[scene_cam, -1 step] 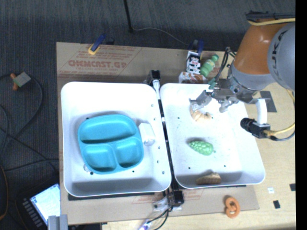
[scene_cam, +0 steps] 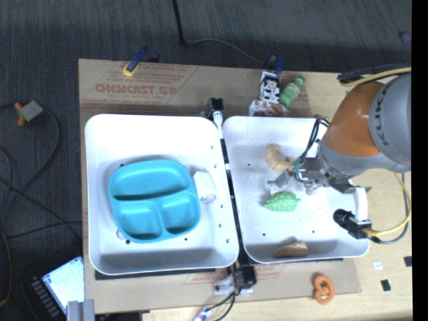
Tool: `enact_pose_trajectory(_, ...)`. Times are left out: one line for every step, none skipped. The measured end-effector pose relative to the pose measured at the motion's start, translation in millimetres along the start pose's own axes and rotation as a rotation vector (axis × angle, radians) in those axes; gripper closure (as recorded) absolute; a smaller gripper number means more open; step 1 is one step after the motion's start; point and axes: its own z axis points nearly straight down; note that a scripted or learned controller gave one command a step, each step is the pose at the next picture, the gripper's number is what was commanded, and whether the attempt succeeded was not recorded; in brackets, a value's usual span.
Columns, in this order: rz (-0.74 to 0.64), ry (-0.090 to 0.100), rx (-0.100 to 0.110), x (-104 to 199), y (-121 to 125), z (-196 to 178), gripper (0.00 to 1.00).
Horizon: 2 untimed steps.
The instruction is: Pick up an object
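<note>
In the right bin (scene_cam: 334,249), at centre-right of the frame, the gripper (scene_cam: 292,174) hangs low over the white floor, reached in from the right edge by the grey arm (scene_cam: 394,122) with its orange band. Whether its fingers stand wide or narrow I cannot tell; the metal parts blur together at this size, and nothing is seen held. The nearest thing to pick is the green knobbly object (scene_cam: 281,202), lying just below and slightly left of the gripper, close to it but apparently not touching; its long axis runs roughly left to right across the frame. A tan curved object (scene_cam: 275,156) lies just above and left of the gripper, about as near, and a brown flat piece (scene_cam: 291,249) rests against the bin's lower wall, well apart. So the coming move likely calls for a short shift toward the lower frame edge, closing across the green object's narrow width. The left bin (scene_cam: 100,139) holds a blue divided tray (scene_cam: 154,199). On the cardboard (scene_cam: 200,92) at upper left, red print reads "CHEMCAST GP"; the arm's grey shell shows the letters "KU".
</note>
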Motion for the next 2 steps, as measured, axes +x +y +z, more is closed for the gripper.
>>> enact_pose_trajectory(0.0, -0.002, -0.006, 47.3, 6.3, 26.7, 0.0)
enact_pose_trajectory(0.0, -0.004, -0.017, 49.3, -20.1, 26.0, 0.0)
